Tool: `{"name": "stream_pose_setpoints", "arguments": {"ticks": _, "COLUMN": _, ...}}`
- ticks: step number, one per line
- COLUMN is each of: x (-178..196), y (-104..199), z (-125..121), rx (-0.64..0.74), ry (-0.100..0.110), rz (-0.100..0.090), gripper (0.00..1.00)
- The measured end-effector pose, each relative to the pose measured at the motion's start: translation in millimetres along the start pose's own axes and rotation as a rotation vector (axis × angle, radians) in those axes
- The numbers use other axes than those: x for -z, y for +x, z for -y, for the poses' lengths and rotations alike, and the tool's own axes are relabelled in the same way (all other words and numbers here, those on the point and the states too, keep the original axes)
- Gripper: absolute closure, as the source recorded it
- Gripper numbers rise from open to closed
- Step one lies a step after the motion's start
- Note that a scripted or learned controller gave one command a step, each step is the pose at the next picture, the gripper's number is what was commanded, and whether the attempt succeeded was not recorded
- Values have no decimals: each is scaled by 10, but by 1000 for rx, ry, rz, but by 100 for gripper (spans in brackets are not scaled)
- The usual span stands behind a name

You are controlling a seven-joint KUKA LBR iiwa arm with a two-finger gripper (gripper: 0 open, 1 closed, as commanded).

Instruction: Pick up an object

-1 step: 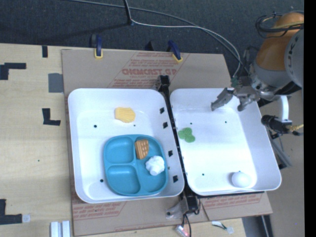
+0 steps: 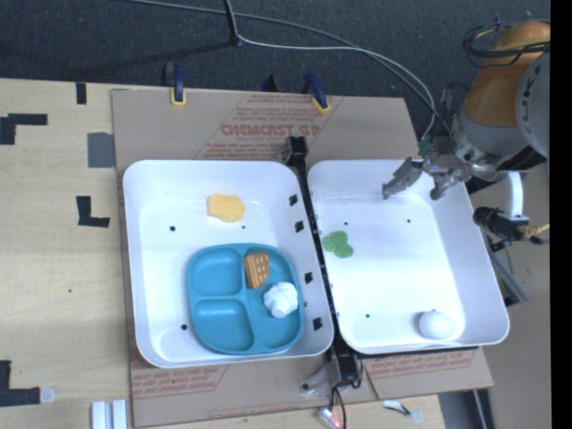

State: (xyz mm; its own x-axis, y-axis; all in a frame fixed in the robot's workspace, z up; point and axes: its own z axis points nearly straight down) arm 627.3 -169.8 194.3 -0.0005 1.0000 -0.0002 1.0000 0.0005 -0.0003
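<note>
I see a yellow piece (image 2: 226, 207) near the left bin's (image 2: 143, 239) back edge, a blue tray (image 2: 214, 315) (waffle (image 2: 256, 269), white lump (image 2: 281, 299)), a green piece (image 2: 338, 245), a white ball (image 2: 436, 323) at the right bin's (image 2: 474, 266) front-right corner, and the gripper (image 2: 416, 182) spread wide, empty, over its back edge.

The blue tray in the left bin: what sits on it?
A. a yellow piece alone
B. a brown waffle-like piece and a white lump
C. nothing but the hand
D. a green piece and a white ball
B: the blue tray carries a brown waffle-like piece and a white lump.
</note>
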Motion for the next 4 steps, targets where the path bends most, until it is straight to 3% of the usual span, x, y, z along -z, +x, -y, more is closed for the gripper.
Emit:
{"name": "stream_pose_setpoints", "arguments": {"ticks": 2, "x": -1110, "y": -66, "z": -13, "rx": 0, "ry": 1, "rz": 0, "gripper": 0}}
{"name": "stream_pose_setpoints", "arguments": {"ticks": 3, "x": -980, "y": -70, "z": -24, "rx": 1, "ry": -3, "rz": 1, "gripper": 100}}
{"name": "stream_pose_setpoints", "arguments": {"ticks": 4, "x": -468, "y": -4, "z": 41, "rx": 1, "ry": -4, "rz": 1, "gripper": 100}}
